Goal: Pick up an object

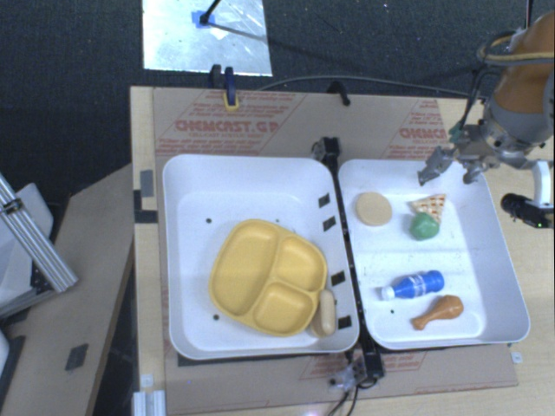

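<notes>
Gripper (451, 167) of the grey arm hangs over the far edge of the right white bin (494, 232), its two fingers spread apart with nothing between them

Right bin contents:
- round tan cookie-like disc (375, 208), far left part of the bin
- small tan wedge with a criss-cross pattern (430, 204), right of the disc, touching the green round lump (424, 226) just near of it
- blue plastic bottle with white cap (414, 285), lying on its side, cap pointing left
- brown drumstick-shaped toy (438, 311), near of the bottle, close to the bin's near wall

Gripper sits above and slightly right of the wedge, apart from it

Left white bin (186, 232): yellow plastic tray with three compartments (268, 276), tilted in plan; pale tan oblong bread-like piece (325, 312) touching the tray's near right corner

Black clips (329, 148) along the seam between the bins
</notes>
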Robot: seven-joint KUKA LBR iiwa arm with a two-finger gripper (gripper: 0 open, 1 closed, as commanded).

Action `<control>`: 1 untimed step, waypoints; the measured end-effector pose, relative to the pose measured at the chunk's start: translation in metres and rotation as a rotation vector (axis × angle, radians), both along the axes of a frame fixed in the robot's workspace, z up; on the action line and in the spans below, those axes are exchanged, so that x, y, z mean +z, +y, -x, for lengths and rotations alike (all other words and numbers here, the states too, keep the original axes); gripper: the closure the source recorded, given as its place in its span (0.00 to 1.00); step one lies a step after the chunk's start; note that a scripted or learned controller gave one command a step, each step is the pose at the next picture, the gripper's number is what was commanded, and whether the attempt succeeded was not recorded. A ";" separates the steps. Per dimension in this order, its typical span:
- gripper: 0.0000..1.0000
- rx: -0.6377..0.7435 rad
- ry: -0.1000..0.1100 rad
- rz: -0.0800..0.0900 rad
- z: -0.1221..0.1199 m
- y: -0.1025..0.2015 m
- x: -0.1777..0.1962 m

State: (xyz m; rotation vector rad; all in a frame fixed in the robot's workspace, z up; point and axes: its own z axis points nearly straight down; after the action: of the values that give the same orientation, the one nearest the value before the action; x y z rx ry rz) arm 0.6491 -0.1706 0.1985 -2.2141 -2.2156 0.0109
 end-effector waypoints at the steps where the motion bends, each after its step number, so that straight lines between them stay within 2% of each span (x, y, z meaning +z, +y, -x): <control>1: 0.00 0.003 -0.013 0.002 -0.003 0.001 0.009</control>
State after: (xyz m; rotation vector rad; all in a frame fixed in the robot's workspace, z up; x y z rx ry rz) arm 0.6519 -0.1701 0.2077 -2.2190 -2.2260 -0.0014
